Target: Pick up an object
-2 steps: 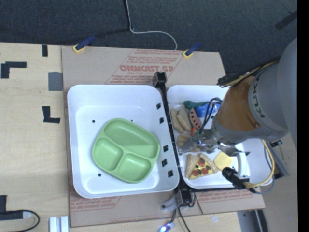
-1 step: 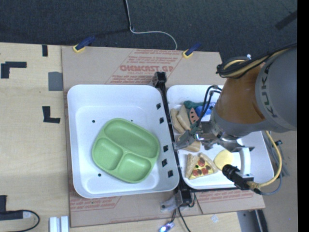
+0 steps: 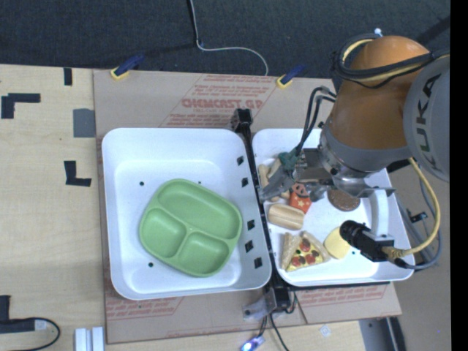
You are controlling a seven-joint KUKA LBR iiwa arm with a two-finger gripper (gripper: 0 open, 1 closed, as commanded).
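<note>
The gripper [image 3: 281, 178] hangs low over the right bin [image 3: 380, 269], above the toy hot dog [image 3: 285, 216] and pizza slice [image 3: 303, 251], apparently positioned for a grab; whether its jaws are spread cannot be told.

Green divided plate [image 3: 191, 227], left of the end effector [image 3: 281, 181]: smooth matt plastic. Both bins [image 3: 121, 196] glossy white plastic. Cardboard sheet [image 3: 219, 101] under them is matt brown with red print. Bench [image 3: 44, 218] has a pale wood-grain look. Orange band [image 3: 376, 86] above the end effector is shiny, smooth. Pizza slice [image 3: 303, 252] and hot dog [image 3: 285, 215] just below it look like plastic toys.
</note>
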